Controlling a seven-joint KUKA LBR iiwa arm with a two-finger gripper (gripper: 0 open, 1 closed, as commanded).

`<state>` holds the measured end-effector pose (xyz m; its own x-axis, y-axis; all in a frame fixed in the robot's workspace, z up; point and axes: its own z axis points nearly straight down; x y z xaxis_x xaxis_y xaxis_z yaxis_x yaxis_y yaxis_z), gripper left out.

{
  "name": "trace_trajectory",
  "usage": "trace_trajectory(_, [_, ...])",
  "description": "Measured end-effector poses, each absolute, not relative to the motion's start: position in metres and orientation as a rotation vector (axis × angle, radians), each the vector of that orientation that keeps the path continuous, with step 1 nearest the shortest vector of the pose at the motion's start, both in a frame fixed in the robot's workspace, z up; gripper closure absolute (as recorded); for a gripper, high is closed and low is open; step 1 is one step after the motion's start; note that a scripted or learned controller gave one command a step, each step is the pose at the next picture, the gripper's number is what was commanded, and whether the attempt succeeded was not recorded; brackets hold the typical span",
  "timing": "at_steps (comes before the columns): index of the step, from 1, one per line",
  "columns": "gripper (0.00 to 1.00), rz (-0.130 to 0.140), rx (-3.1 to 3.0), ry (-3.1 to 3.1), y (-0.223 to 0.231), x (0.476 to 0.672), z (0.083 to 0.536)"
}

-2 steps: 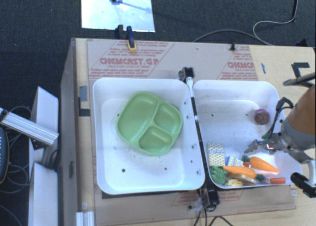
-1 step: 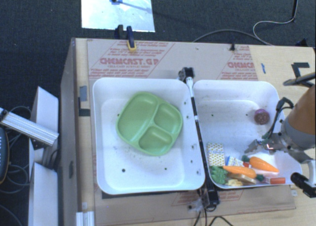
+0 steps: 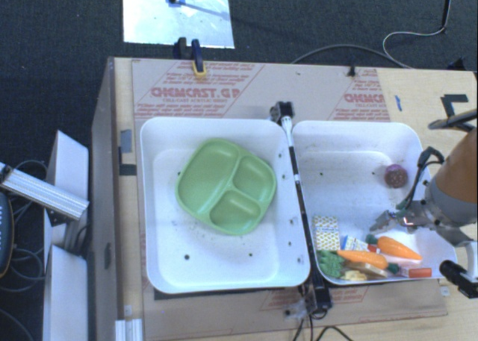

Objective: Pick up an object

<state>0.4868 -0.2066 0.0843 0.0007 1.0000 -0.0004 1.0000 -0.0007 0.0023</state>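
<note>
In the right bin [image 3: 351, 153], several toy items lie along the front wall. There is an orange carrot [image 3: 400, 247], a second longer carrot [image 3: 363, 257], a small patterned box [image 3: 326, 232], a green leafy piece [image 3: 328, 263] and a red piece [image 3: 420, 273]. A dark maroon ball [image 3: 396, 176] rests alone near the right wall. My gripper [image 3: 399, 219] reaches in from the right and hangs just above the upper carrot, below the ball. I see nothing clearly held in it.
The left bin [image 3: 160, 257] holds a green divided plate [image 3: 226, 185] near its middle. A black rod [image 3: 293, 164] runs along the seam between the bins. Cables trail over the right bin's far right corner [image 3: 427, 159].
</note>
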Motion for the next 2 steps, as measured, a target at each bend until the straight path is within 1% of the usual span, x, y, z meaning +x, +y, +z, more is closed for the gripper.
trace_trajectory(2, [0.00, 0.002, 2.221, 2.219, -0.2066, 0.4868, 0.0843])
